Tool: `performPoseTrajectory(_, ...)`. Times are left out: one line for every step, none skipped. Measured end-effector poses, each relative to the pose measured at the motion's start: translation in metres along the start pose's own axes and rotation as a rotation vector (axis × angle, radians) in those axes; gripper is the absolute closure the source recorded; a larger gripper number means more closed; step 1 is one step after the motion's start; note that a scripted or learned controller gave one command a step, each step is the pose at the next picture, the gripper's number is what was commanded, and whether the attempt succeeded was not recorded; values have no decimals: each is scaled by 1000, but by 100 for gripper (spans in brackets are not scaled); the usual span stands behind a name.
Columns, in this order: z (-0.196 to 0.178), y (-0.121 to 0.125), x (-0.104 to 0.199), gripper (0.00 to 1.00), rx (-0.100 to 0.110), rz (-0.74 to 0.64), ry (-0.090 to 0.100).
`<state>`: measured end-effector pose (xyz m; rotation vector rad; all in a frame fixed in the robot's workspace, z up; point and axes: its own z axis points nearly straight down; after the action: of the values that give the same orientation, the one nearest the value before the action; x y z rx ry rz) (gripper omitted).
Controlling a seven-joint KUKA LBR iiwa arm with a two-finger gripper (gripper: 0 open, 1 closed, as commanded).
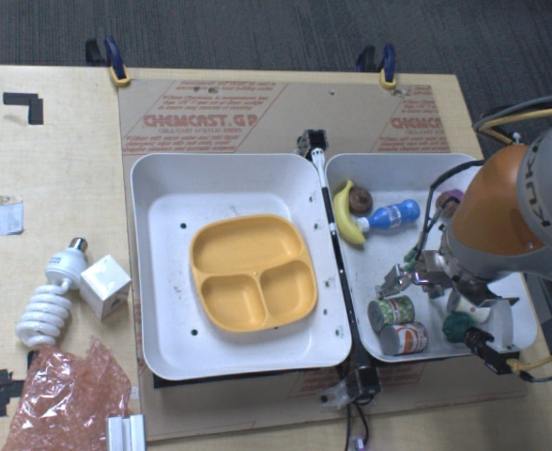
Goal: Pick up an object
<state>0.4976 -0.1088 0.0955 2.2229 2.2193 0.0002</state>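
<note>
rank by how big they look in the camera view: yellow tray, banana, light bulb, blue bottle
1. yellow tray, by far the largest
2. light bulb
3. banana
4. blue bottle

The banana and bottle look close in size, and something dark partly covers the banana, so their order is unsure.

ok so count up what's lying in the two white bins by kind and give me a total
Left bin:
Yellow divided tray: 1

Right bin:
Banana: 1
Blue and white bottle: 1
Cans: 2
Small brown item by the banana: 1
Dark green item, partly under the arm: 1

Total: 7
</note>
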Motion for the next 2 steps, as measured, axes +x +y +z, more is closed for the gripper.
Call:
performPoseTrajectory(-10, 1, 0, 100, -3, 1, -1)
performPoseTrajectory(-97, 27, 57, 100, -1, -3, 0)
